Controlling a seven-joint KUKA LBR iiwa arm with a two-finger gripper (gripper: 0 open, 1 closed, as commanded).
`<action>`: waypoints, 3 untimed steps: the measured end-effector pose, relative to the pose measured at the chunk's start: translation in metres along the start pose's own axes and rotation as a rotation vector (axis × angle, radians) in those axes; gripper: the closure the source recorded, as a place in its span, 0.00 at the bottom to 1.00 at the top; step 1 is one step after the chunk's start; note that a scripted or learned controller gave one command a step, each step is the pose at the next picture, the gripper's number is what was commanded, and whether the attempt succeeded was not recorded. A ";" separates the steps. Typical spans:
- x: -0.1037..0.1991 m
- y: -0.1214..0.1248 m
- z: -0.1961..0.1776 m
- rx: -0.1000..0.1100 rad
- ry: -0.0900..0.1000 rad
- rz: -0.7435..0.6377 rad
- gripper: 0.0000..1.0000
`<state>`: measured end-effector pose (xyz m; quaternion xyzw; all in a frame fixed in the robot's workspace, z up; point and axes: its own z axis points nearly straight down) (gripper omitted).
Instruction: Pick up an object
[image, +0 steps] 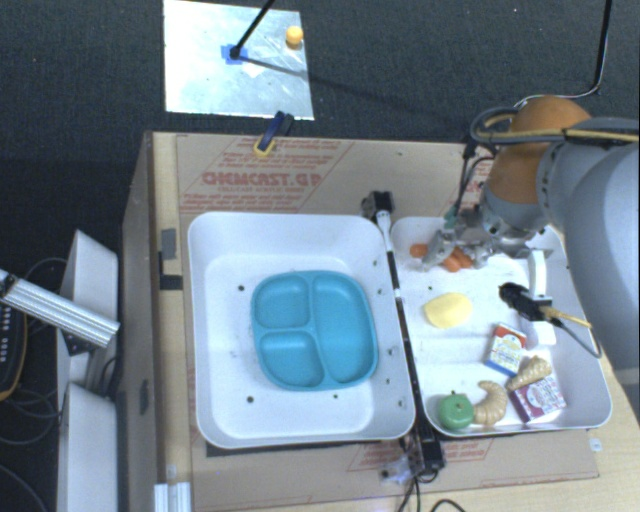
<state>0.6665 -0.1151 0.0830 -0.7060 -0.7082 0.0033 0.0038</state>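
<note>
Far off to the left of the yellow lemon (447, 309), a blue divided plate (312, 328) lies in the left bin (220, 270). The lemon itself sits on the floor of the right bin (440, 360). Just beyond the lemon, the gripper (452, 248) hangs low over an orange piece (457, 263); I cannot tell whether it is open, closed or touching. In front of the lemon sits a green apple (456, 411), with a croissant (492, 402) beside it. Right of the lemon are a small carton (505, 350), a cone (530, 372) and a red carton (541, 401).
</note>
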 end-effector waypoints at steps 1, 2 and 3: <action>0.001 0.000 0.000 0.000 -0.002 0.000 0.00; 0.002 0.000 0.000 0.000 -0.002 0.000 0.00; 0.006 0.000 0.000 -0.001 -0.002 -0.001 0.00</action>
